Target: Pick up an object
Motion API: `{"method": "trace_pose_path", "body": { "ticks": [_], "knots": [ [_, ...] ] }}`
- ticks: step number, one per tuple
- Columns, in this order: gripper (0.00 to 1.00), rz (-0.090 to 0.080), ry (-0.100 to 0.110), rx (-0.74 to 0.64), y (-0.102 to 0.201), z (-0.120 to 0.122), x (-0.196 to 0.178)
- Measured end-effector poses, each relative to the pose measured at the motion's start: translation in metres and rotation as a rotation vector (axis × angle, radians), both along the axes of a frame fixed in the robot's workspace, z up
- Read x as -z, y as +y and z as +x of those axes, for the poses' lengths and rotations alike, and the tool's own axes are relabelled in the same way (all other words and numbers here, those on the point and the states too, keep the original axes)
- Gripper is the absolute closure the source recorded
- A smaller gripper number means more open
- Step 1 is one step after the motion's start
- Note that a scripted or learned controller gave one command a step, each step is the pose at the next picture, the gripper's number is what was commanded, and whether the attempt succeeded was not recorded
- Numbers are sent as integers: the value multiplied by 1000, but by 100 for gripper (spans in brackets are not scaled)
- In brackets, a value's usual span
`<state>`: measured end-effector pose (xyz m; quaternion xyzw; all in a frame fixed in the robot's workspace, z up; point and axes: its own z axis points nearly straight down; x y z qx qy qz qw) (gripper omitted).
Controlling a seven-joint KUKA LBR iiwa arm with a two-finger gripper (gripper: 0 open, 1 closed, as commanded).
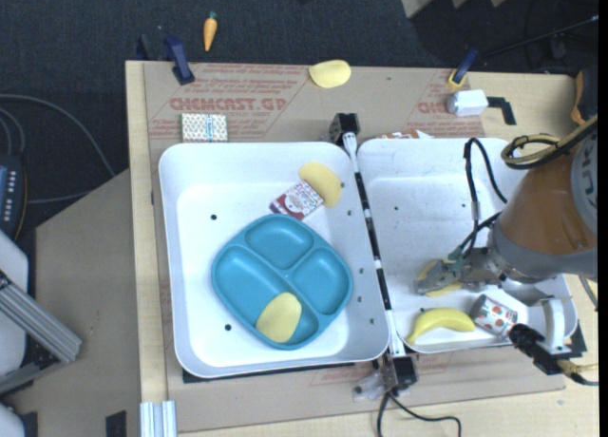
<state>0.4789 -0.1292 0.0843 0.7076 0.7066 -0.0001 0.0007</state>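
Small carrot toy (210,31) on the dark floor – yellow lemon-like piece (330,73) and patterned packet (204,126) on bench (152,236).

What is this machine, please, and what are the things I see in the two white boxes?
It is a robot arm, grey with an orange band, seen by one camera fixed above the bench. It reaches in from the right. Its end effector is low in the right bin, just above a banana and beside a small packet. I cannot tell whether it holds anything. The left bin holds a blue divided plate with a yellow piece on it.
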Motion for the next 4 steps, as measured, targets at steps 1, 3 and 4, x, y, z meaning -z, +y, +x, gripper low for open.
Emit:
{"method": "trace_pose_path", "body": {
  "ticks": [1,3,4],
  "knots": [
    [100,0,-1,0,0,0,-10],
    [100,1,1,-3,-46,77,-34],
    [100,1,2,-1,-75,64,0]
  ]
}}
